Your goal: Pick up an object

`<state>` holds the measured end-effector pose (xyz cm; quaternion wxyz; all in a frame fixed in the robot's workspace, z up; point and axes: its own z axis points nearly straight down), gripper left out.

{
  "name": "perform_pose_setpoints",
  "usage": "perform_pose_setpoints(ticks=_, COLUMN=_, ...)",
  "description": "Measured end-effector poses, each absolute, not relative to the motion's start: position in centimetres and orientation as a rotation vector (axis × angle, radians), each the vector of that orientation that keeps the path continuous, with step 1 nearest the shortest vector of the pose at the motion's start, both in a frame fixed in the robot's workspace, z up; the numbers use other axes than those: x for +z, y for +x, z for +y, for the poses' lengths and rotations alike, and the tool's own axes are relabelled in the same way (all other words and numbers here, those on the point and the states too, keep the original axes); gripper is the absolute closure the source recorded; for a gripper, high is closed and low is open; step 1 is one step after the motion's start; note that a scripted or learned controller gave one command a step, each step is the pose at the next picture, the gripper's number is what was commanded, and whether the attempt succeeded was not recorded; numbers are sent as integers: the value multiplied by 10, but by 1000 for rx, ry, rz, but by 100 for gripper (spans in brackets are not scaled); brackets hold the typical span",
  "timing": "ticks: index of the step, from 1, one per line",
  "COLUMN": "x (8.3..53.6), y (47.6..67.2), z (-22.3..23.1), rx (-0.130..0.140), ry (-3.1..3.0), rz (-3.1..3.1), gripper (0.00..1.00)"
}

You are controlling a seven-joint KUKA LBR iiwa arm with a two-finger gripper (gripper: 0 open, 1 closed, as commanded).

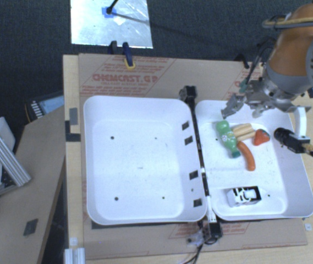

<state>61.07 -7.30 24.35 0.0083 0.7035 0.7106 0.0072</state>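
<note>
The right bin holds a cluster of small objects: a green bottle-shaped piece, a tan cylinder, a red-orange piece and an orange sausage shape. A black-and-white box lies apart near the bin's front. My gripper hangs over the far end of this bin, just behind the green piece and the tan cylinder. Its fingers are spread open with nothing between them.
The left bin sits beside the right one, with a black divider strip between them. A black fitting with a white bracket stands at the right bin's right side. Cardboard lies under both bins.
</note>
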Motion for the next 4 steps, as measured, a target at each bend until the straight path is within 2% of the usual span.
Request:
perform_pose_setpoints(ticks=1, x=84, y=584, z=-91, rx=-11, ry=2228, rz=2227, gripper=0)
perform_pose_setpoints(ticks=2, x=139, y=626, z=-15, rx=9, ry=2221, rz=2223, gripper=0)
perform_pose_setpoints(ticks=3, x=151, y=627, z=4, rx=39, ry=2214, rz=2259, gripper=100)
perform_pose_setpoints(ticks=4, x=251, y=591, z=-15, rx=10, ry=2214, rz=2219, gripper=100)
